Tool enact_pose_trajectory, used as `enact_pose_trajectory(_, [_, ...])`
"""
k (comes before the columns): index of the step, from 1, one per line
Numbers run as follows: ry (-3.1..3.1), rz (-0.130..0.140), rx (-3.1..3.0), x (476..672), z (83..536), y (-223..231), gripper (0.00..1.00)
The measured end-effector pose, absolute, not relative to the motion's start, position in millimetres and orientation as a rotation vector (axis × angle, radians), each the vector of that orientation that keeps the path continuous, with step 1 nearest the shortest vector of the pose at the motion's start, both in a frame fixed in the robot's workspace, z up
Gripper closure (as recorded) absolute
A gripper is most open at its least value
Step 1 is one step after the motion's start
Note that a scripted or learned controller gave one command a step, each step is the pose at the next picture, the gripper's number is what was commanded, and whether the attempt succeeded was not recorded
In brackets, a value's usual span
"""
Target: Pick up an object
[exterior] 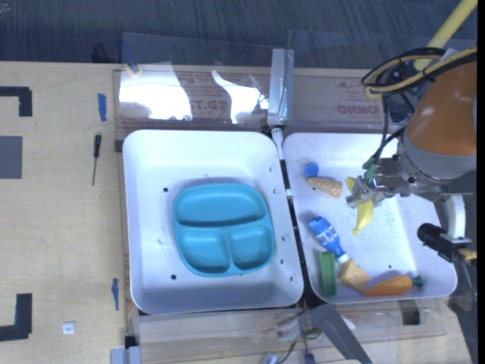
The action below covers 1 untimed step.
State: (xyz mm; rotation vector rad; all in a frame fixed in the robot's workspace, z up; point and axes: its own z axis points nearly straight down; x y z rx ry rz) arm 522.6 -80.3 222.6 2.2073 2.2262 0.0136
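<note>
My gripper (367, 191) is low in the right bin (432, 241), near its upper middle. A yellow banana (364, 217) runs between its fingers, with yellow showing above and below them, so the gripper looks shut on it. The banana's lower tip points down toward the bin floor. Whether it is lifted off the floor I cannot tell. The grey arm with its orange band (447, 116) comes in from the right.
Also in the right bin are a small blue piece (311, 171), a tan cone (328, 186), a blue and white tube (326, 235), a green item (326, 273), a tan chunk (352, 273) and an orange carrot (390, 284). The left bin (144, 165) holds a blue divided plate (223, 227).
</note>
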Motion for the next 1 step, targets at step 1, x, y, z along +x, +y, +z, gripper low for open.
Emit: enact_pose_trajectory(1, [2.188,-0.006,2.263,519.0,181.8,-47.4,1.0])
